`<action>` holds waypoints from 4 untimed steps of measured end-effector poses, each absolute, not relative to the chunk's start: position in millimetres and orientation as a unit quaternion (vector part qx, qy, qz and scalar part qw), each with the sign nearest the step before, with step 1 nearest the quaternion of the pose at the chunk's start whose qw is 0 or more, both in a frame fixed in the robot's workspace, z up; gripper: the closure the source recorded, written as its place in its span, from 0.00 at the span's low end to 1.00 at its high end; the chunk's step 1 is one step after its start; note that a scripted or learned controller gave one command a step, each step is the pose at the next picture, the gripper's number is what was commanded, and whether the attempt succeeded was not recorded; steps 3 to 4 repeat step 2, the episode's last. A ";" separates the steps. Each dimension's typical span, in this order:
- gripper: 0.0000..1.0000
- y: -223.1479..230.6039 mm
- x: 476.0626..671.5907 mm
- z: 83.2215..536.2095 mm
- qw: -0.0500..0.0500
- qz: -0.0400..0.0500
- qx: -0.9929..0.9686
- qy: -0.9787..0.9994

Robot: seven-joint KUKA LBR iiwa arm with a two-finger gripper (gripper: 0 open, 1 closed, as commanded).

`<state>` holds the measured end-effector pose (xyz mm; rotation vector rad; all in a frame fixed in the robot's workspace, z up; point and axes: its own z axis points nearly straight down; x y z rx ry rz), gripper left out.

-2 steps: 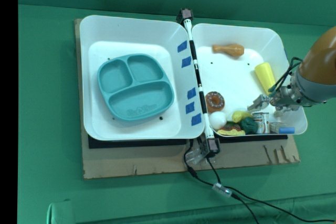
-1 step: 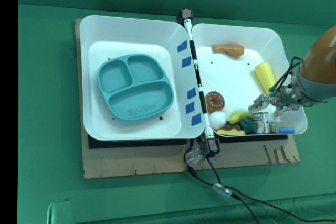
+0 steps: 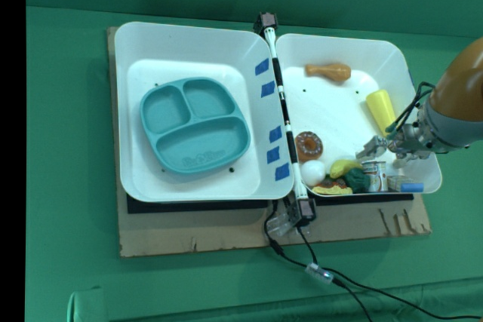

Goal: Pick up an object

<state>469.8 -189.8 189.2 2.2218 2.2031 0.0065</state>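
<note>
Two white bins sit side by side on the bench. The left bin (image 3: 128, 117) holds a teal plate (image 3: 195, 124) with three compartments, lying flat and near the middle. The right bin (image 3: 392, 53) holds the loose things: a drumstick (image 3: 328, 72) near the far wall, a yellow cup (image 3: 381, 109) lying toward the right wall, and a donut (image 3: 308, 145) close to the divider. Along the near wall is a crowded row: a white egg (image 3: 312, 172), a banana (image 3: 343, 166), a dark green piece (image 3: 355, 179), a can (image 3: 375, 176) and a small blue block (image 3: 412, 186).

From the right the arm (image 3: 460, 98) reaches in, and the gripper (image 3: 377, 149) hangs low over the near right corner, just above the can and beside the banana. Whether it is spread or pressed together I cannot tell; the tips are small and merge with the clutter beneath. Nothing can be seen held.

No single thing is named by the task, so the nearest candidates are the can and the banana right under the tool. My judgement is that the step in hand is the descent onto one of them. To do it well, the tool should centre over one item alone, since the pieces here touch or nearly touch and a misplaced finger could land on a neighbour or on the bin wall. The can, standing upright, looks the firmest target; the banana may slip sideways. A straight lift would then avoid dragging the neighbours.
</note>
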 end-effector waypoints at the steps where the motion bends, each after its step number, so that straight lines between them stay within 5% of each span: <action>1: 0.00 -189.2 469.1 199.5 0.006 0.001 0.710 0.704; 4: 0.00 -189.3 469.1 206.2 0.006 0.001 0.710 0.704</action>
